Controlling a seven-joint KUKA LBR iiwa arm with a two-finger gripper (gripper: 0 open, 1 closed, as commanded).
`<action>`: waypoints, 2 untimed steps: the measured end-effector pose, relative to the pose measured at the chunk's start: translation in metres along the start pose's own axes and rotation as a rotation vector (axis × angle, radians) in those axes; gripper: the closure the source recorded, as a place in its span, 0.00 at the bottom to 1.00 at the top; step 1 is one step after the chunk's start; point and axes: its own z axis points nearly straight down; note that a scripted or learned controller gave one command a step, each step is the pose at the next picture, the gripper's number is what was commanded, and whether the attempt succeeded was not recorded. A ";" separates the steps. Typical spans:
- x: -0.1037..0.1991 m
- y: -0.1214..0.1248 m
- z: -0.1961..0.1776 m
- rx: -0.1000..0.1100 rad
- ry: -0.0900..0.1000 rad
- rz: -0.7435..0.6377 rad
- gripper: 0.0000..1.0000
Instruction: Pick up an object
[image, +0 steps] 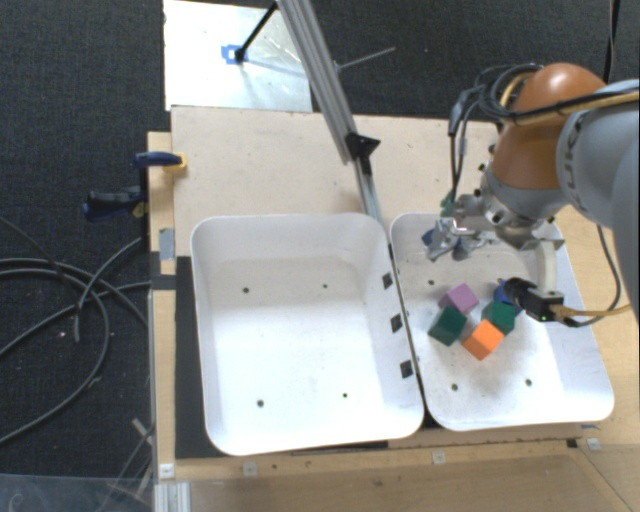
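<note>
Resting on tan bench (260, 165), white bins (300, 330)

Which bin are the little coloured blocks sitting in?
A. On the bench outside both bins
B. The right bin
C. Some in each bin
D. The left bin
B: the purple block, the two green blocks and the orange block all lie clustered together in the right bin, below the end effector.
</note>
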 end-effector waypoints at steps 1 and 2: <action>0.086 0.001 -0.010 0.004 0.001 -0.001 1.00; 0.155 -0.035 0.003 0.011 0.000 0.000 1.00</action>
